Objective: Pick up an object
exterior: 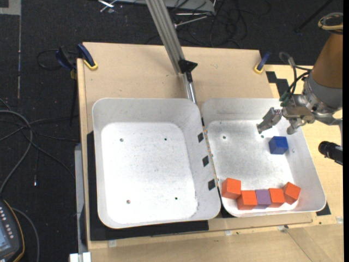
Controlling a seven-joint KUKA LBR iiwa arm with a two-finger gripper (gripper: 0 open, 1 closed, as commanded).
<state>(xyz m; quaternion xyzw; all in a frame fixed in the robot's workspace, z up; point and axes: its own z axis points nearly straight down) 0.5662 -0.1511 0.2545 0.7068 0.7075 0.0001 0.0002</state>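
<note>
Approach over the blue cube, nothing gripped yet

The gripper (281, 122), spread wide with nothing between its fingers, hangs at right of centre just above the blue cube (278, 145) in the right bin (308, 157); I judge the next move a short descent onto it. Bare floor surrounds the cube, the bin's right wall is near, and the orange and purple blocks (260, 194) crowd the lower edge

Bright, even light; soft shadows
</note>
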